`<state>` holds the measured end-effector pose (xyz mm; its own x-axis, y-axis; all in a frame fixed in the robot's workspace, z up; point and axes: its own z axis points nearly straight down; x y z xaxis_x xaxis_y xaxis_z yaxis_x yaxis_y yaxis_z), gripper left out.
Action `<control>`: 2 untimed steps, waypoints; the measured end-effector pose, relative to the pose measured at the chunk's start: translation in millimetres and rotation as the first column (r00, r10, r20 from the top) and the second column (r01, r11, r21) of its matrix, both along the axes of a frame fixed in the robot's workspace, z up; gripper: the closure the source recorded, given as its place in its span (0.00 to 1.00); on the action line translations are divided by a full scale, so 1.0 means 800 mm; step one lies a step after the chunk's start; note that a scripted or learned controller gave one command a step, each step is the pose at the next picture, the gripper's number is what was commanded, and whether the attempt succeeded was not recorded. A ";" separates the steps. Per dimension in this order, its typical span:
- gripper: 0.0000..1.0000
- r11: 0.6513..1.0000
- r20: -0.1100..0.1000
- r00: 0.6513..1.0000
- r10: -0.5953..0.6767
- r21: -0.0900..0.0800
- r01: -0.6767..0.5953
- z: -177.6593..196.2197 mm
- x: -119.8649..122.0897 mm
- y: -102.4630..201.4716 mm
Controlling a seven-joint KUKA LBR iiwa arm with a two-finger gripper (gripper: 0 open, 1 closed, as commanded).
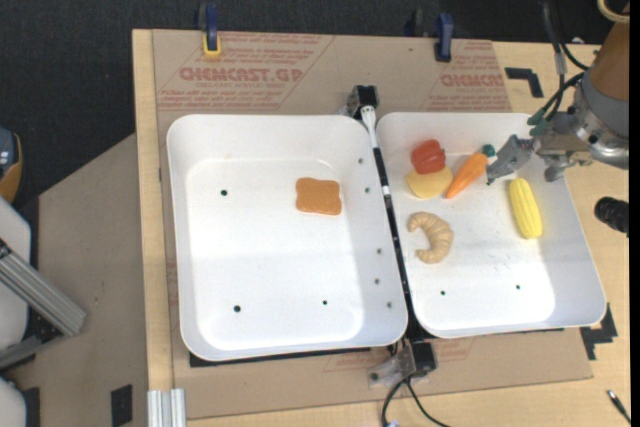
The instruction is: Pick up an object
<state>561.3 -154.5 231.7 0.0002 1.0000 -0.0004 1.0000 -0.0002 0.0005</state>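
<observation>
My gripper (530, 163) hangs over the back right part of the right bin (560, 310). It is open, its two fingers spread apart with nothing between them. Just in front of it lies a yellow corn cob (524, 207). An orange carrot (465, 175) lies right next to the left fingertip. Further left are a red pepper (428, 155) and a pale yellow piece (428, 183) touching each other. A beige croissant (432, 237) lies nearer the bin's middle.
The left bin (230, 265) holds one slice of orange-brown toast (318, 197). A black divider strip (385, 215) runs between the two bins. Blue clamps (443, 37) hold the cardboard at the back edge.
</observation>
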 end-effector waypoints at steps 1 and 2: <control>0.00 1.000 -0.007 1.000 0.001 0.002 -0.001 -0.169 0.039 -0.016; 0.00 1.000 -0.006 1.000 0.006 0.005 -0.006 -0.186 0.027 0.072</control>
